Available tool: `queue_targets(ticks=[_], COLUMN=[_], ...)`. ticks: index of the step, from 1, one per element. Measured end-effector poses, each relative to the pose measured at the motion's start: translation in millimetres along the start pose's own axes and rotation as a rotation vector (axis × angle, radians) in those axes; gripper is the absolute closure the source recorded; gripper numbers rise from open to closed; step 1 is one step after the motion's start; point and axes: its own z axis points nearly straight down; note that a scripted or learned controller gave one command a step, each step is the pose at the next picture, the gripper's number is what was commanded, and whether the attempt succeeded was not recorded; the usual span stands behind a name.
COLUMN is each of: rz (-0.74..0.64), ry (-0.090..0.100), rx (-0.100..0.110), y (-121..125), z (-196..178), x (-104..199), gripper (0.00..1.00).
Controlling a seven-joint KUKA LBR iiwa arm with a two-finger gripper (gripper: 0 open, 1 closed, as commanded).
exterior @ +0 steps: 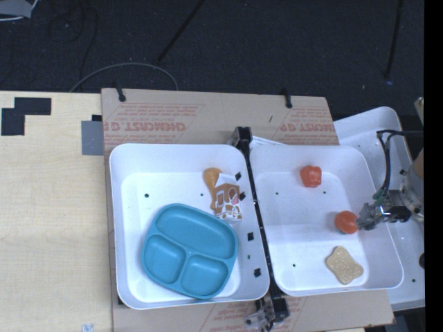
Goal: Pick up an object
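Gripper [365, 219]: being seen low at the right side of the right bin, reaching in from the right edge; whether its jaws are released or clenched cannot be told from this angle.
Red ball [345, 222]: being seen on the right bin's floor, touching or just beside the gripper's tip; no grasp is being shown.
Orange-red object [311, 176]: being seen farther back in the right bin, well apart from the gripper.
Tan toast-shaped piece [344, 265]: being seen lying flat near the front of the right bin, below the red ball.
Right bin [291, 275]: being shown beside the left bin, the two touching along a dark divider.
Left bin [128, 185]: a blue divided tray [188, 250] is being seen tilted across its floor.
Patterned packet [228, 203]: being seen at the tray's upper right, with a brownish item [211, 178] just behind it.
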Motion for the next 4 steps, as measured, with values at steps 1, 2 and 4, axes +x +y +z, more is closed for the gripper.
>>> queue_targets(ticks=[1, 2, 4], rz=[0.0, -0.003, -0.004], ry=[-0.001, 0.004, 0.003], rx=[-0.001, 0.006, 0.004], y=[1, 20, 51], z=[-52, -38, -39], x=[-1, 44, 157], gripper=[1.0, 1.0, 1.0])
